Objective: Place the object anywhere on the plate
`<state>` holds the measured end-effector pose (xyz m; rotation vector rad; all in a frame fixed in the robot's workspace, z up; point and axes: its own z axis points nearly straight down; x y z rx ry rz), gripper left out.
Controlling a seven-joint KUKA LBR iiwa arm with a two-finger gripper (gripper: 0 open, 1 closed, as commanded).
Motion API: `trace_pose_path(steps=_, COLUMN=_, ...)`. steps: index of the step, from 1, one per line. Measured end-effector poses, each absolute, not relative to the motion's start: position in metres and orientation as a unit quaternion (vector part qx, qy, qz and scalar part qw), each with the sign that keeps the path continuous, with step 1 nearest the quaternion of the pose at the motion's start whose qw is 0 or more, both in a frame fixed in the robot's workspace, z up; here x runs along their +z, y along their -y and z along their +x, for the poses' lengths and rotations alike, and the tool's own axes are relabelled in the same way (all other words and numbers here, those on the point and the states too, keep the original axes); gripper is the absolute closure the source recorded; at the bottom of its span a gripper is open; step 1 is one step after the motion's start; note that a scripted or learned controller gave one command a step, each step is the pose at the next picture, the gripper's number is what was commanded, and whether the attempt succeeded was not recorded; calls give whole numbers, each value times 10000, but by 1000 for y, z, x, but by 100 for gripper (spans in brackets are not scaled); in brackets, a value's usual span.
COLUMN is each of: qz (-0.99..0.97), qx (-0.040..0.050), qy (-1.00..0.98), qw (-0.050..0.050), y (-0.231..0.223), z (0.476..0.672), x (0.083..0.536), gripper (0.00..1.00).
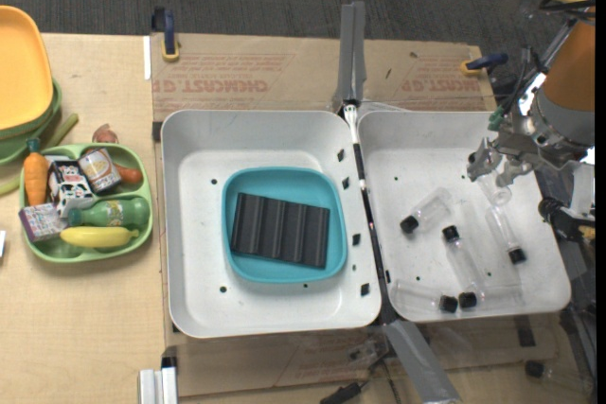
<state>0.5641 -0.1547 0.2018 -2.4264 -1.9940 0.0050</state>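
- The bench (104, 336) is topped with light wood on the left and brown cardboard under the bins, with dark carpet beyond its far edge.
- The left bin (189, 232), white and shallow, sits at the middle of the bench; the right bin (417, 147) stands just beside it, the two touching along a metal divider strip.
- The arm (568, 80), grey with an orange band, reaches in from the right over the far right corner of the right bin.
- The plate (284, 189), a teal square dish with rounded corners, lies in the middle of the left bin.
- A dark grey ribbed block (281, 228) lies flat on the plate, slightly tilted, covering most of its floor.
- A green compartment tray (142, 203) sits on the wood at the left, well apart from the bins, holding toy food: a carrot (35, 180), a banana (95, 237), a small can (99, 167) and some packets.
- A stack of yellow and green dishes (24, 71) rests at the far left edge.
- The gripper (494, 167) hangs over the far right part of the right bin, fingers pointing down; whether they are spread or closed cannot be told, and nothing clearly shows between them.
- Several clear plastic vials with black caps (431, 208) lie scattered on the floor of the right bin, from just near the gripper down to the near wall, some touching one another.
- Two blue clamps (169, 33) grip the cardboard's far edge.
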Motion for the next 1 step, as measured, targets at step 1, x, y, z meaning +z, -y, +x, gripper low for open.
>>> trace_pose_path(steps=1, qz=-7727, qx=15, qy=6348, qw=3, y=155, z=564, x=202, gripper=0)
